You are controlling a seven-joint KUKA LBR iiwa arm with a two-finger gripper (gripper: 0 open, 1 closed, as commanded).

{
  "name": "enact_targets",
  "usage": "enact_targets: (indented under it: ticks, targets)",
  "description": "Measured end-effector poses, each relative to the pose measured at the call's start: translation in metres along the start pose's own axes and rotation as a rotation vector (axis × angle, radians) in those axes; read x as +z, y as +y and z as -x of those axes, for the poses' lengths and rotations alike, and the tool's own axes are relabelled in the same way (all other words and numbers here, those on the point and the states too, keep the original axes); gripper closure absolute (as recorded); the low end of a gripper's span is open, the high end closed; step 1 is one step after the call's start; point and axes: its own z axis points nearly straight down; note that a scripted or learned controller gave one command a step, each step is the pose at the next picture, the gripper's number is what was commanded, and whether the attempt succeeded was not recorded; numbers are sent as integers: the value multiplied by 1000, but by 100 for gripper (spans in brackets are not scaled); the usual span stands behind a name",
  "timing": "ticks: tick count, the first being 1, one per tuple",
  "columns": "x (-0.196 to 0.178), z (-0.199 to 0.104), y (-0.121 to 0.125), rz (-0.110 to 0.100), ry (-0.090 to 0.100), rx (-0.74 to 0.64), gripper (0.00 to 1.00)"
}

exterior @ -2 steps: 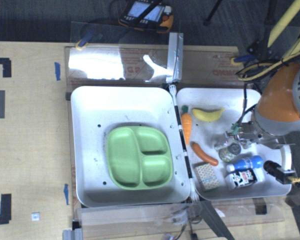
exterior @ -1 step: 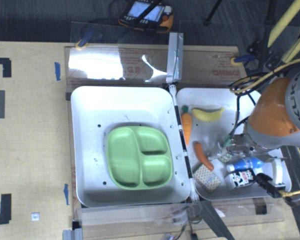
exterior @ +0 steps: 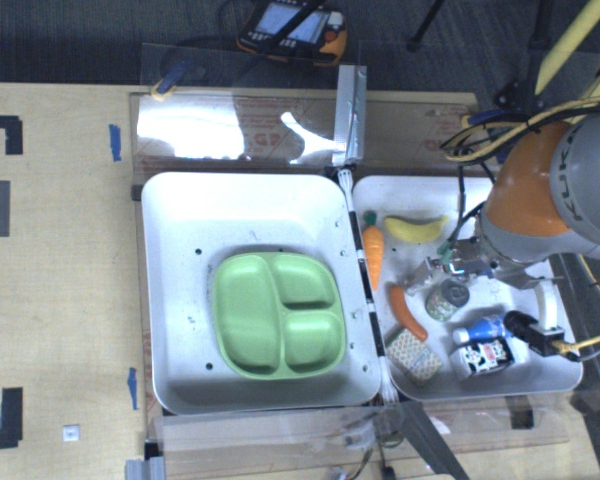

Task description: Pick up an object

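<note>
Down in the right bin (exterior: 540,373), claw (exterior: 448,280) over a red sausage (exterior: 410,315), grip state unclear.

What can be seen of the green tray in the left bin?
The green tray is a pale green, matte, plastic-looking dish with rounded corners, split by raised ridges into three compartments: one long one on its left side and two smaller ones on its right. It lies flat and right side up, slightly rotated, near the middle of the left bin, resting on the bin's white floor. No other object touches it, and nothing lies in its compartments. The gripper is over in the right bin, away from it.
</note>
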Motion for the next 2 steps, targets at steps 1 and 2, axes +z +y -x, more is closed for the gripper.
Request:
enact_targets:
  ticks: [1,2]
  targets:
    - [-11,1,1,5,-1,2,100]
    - [-22,11,28,-5,1,-6,100]
